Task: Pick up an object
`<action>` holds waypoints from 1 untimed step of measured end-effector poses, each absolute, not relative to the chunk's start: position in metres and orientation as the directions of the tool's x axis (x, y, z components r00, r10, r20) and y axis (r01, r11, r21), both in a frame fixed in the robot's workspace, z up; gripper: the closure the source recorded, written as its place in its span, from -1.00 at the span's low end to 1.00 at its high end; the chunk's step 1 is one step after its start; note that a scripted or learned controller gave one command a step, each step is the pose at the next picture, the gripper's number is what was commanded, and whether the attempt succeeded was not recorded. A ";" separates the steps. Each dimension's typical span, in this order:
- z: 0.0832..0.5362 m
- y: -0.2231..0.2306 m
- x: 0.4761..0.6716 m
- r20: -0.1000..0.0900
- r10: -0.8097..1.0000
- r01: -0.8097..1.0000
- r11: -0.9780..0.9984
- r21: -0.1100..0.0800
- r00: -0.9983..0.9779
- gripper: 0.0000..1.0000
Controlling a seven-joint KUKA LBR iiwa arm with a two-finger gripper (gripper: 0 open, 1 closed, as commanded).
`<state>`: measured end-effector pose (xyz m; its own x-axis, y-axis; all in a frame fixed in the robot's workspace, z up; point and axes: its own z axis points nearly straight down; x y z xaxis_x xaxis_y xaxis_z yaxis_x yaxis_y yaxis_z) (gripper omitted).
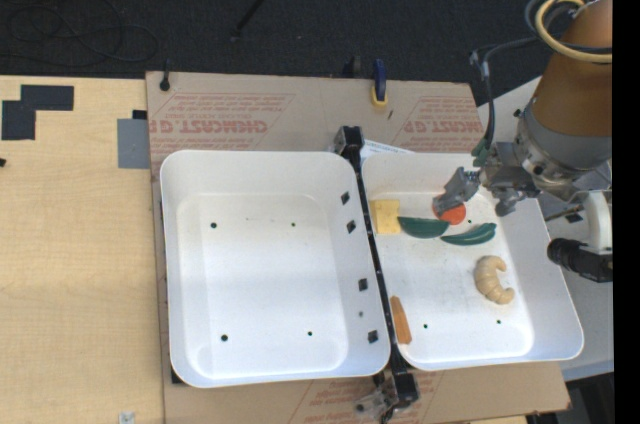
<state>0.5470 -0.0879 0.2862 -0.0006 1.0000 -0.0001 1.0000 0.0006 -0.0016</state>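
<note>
While the arm is reaching in from the right:
Gripper (pixel 455 202): hanging over the right bin (pixel 540 332), jaws seemingly closing on a small red-orange piece (pixel 454 213), though the hold is unclear.
Green pods (pixel 468 234): lying just below it.
Yellow block (pixel 386 216): sitting near the divider.
Croissant (pixel 493 278): resting lower right.
Carrot (pixel 400 320): lying along the divider.

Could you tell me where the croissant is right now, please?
The croissant lies in the right bin, toward its right side, just below the green pepper.
</note>
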 end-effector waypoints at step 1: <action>0.325 -0.008 0.561 0.000 1.000 1.000 0.007 0.002 -0.007 -1.00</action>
<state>0.5611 -0.0082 0.3246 -0.0075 1.0000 0.0002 1.0000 0.0075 0.0018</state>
